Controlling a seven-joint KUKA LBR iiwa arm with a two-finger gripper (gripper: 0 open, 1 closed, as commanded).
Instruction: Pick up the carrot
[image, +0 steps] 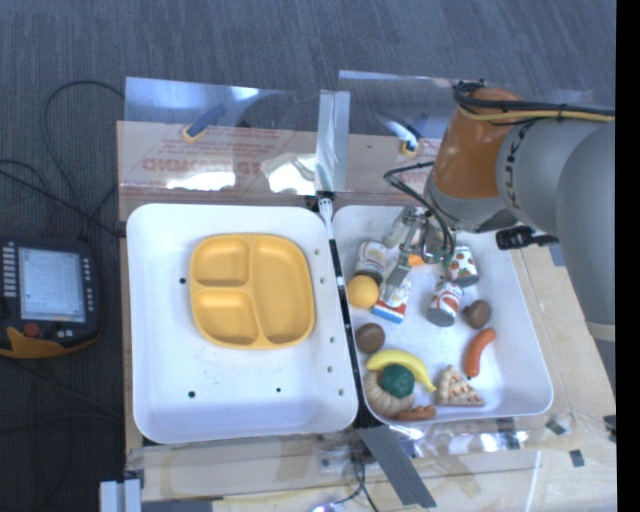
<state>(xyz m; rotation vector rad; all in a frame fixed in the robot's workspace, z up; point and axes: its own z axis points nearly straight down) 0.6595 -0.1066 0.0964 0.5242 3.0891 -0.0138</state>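
Note:
The carrot (480, 352) looks like the orange-red tapered piece lying at a slant in the right bin (530, 390), toward its right side. My gripper (422, 240) hangs over the back of that bin, up and to the left of the carrot and well apart from it. Its fingers (408, 232) stand open with nothing between them. Just below the gripper lie a white and blue carton (393, 298) and a small can (445, 300).
Around the carrot are a brown round piece (478, 313), a pizza slice (457, 388), a banana (400, 362), a green lump (397, 381), a yellow ball (363, 291) and a jar (372, 258). The left bin (160, 400) holds a yellow divided plate (252, 290).

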